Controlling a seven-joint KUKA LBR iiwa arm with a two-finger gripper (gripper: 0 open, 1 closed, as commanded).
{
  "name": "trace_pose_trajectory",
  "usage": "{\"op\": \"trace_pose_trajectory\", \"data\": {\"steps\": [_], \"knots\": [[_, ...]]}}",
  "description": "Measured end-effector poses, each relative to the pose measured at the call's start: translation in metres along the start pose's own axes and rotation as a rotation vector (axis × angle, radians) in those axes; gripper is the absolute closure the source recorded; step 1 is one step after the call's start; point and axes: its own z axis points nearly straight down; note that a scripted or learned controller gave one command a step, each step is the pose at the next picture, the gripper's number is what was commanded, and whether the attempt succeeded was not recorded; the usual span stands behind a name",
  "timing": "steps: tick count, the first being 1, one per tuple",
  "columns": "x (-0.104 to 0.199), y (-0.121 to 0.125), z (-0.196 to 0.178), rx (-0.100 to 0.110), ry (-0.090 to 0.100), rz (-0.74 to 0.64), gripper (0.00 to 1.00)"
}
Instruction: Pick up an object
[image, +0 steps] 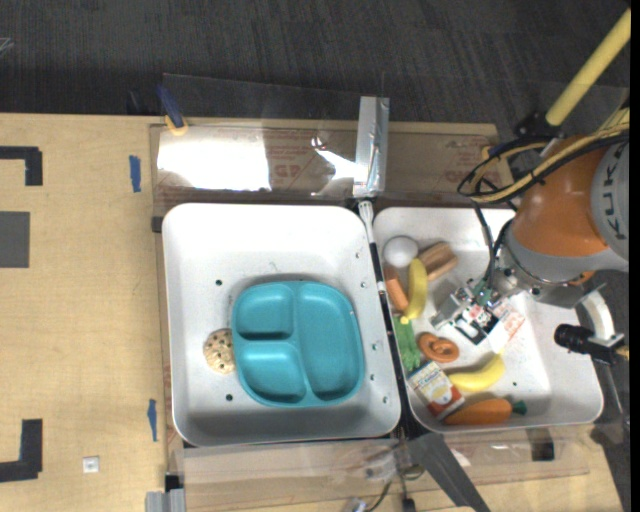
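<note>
On the bench, the left white shallow bin (190, 250) holds a round speckled cookie (219, 351) at nine o'clock of a teal three-compartment plastic tray (297, 341), touching its edge. The right white bin (575, 395) holds a white ball (401, 249), a yellow banana (416, 289), an orange ring-shaped doughnut (438, 348), a second banana (478, 374) and an orange carrot (483, 411) at six o'clock. The hand (473, 311) hangs near the bin's centre; whether it grips anything, I cannot tell.
</note>
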Motion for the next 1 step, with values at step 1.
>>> {"op": "trace_pose_trajectory", "data": {"steps": [1], "knots": [[0.0368,-0.0496,0.0236,-0.027,-0.018,0.160,0.00]]}}
